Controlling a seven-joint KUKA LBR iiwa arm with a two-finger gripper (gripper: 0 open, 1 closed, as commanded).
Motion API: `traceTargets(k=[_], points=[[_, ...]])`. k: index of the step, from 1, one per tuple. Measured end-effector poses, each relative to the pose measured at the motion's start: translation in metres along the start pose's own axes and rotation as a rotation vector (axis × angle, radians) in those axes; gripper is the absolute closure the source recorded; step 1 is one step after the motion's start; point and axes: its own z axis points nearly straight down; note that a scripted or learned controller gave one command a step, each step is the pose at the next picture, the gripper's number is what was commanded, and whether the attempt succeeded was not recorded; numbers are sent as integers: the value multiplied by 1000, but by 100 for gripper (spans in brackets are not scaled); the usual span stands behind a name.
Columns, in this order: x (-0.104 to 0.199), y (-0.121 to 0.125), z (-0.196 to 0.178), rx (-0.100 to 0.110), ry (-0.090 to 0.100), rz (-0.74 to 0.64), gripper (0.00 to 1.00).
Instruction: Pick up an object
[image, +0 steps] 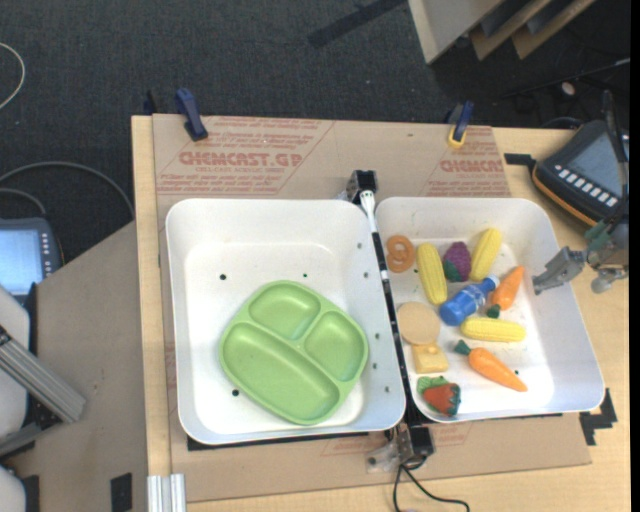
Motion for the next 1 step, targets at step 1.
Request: traceTargets(k=[1], points=[[8,75,100,0,1,-4,0]])
